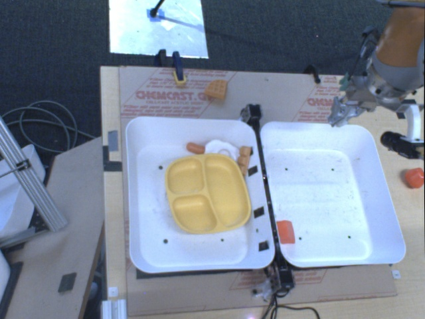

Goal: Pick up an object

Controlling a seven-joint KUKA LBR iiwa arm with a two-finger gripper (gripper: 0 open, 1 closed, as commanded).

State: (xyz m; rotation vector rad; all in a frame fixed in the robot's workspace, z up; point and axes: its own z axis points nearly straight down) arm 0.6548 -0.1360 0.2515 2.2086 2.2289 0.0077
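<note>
While the jaws [337, 116], whose opening I cannot tell, hang over the right bin's [382, 178] far rim, descending risks striking plastic, missing the orange block [285, 231].

Bench [166, 102] topped with printed brown board. Two white bins side by side on it: left bin [143, 244], right bin [382, 234], touching along a black-clipped seam. Waffle-like tan piece [216, 89] on the board behind left bin. Yellow-handled clamp [178, 68] at back edge. Orange block [414, 177] at far right.
</note>
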